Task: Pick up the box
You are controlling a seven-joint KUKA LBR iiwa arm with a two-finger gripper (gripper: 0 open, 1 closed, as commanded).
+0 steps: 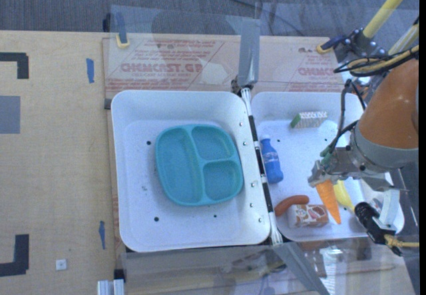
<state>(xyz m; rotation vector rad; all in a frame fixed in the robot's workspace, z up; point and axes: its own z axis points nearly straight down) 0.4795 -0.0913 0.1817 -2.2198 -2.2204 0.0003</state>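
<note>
White bins [126, 114]: two; one box [310, 216], one tray [198, 164].

Lighting's looking bright and even, shadows staying soft. The white bins [126, 154] are washing out slightly, and everything's reading a bit soft.

Two bins [133, 114], one tray [198, 164]

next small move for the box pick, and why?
Probably shift the tool toward the bin's near edge, then lower. It hangs above the orange carrot, while the box lies further toward the near edge of the right bin, touching the sausage. Dropping from here would likely hit the carrot, not the box.
</note>
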